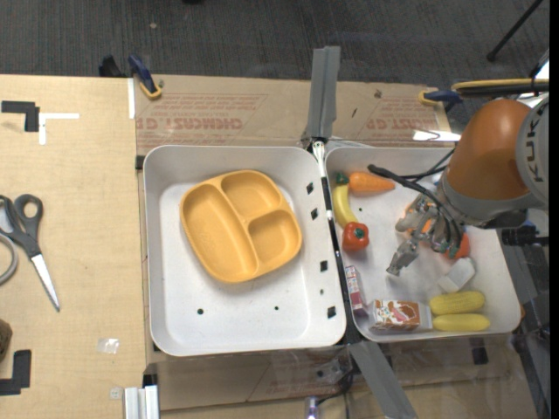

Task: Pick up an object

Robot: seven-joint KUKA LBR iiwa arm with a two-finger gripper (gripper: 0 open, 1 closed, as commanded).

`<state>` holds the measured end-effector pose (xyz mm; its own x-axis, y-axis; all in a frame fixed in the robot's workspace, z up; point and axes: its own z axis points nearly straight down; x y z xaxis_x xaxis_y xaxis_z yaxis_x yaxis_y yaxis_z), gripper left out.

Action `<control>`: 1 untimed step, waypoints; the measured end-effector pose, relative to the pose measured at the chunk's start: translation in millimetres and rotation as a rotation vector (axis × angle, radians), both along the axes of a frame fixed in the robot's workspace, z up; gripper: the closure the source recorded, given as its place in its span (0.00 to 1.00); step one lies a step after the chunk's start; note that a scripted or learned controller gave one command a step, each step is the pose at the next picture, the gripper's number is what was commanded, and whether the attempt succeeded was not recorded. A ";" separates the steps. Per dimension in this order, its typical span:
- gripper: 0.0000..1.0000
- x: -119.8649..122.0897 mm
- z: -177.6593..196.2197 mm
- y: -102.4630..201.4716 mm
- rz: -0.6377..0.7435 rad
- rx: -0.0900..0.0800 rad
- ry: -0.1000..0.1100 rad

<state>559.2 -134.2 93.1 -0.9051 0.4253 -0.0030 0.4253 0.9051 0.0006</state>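
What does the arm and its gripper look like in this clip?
The arm is grey with a broad, rounded orange band above the wrist and part of dark lettering, "KU", on its pale upper link. Black cables loop from the wrist toward the gripper, a small grey metal assembly with exposed parts and thin coloured wires.

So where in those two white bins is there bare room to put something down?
Left bin: a bare strip along the near wall, below the yellow divided plate. Right bin: a bare patch mid-floor, between the tomato and the gripper. Its near edge is crowded with a carton and two yellow pieces.
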 end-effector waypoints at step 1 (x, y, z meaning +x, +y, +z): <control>0.00 45.5 -0.1 5.2 -0.110 -0.001 -0.002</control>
